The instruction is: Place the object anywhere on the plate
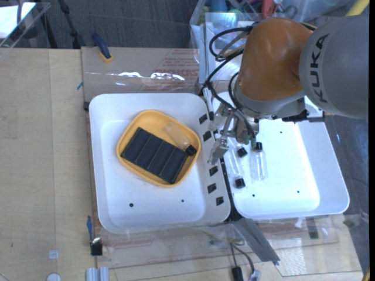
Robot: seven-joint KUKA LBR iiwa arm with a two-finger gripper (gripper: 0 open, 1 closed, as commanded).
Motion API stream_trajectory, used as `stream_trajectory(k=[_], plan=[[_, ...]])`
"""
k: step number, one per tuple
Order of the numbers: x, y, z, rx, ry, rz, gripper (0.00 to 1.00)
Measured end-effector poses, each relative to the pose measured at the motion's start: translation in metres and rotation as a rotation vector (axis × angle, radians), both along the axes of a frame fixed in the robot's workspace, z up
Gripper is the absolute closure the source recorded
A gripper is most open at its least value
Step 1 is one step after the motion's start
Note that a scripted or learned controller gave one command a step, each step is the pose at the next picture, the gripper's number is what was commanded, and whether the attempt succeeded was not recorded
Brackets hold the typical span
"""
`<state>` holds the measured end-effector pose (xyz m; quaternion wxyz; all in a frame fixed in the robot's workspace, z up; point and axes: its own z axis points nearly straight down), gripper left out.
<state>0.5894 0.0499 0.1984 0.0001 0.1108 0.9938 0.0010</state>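
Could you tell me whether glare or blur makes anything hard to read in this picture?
Camera view: glare streaks the clear sheet behind the left bin; the white right bin is bright, nearly washed out; the gripper is slightly soft against it; the plate and black object read clearly.

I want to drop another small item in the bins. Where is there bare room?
Bare floor lies in the left bin below the yellow plate, and across the right bin toward its right wall. The plate is crowded by a black object.
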Motion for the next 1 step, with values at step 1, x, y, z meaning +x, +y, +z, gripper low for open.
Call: stream_trajectory(k=[1], plan=[[0.0315,-0.0447,0.0097,0.000,-0.007,0.178,0.00]])
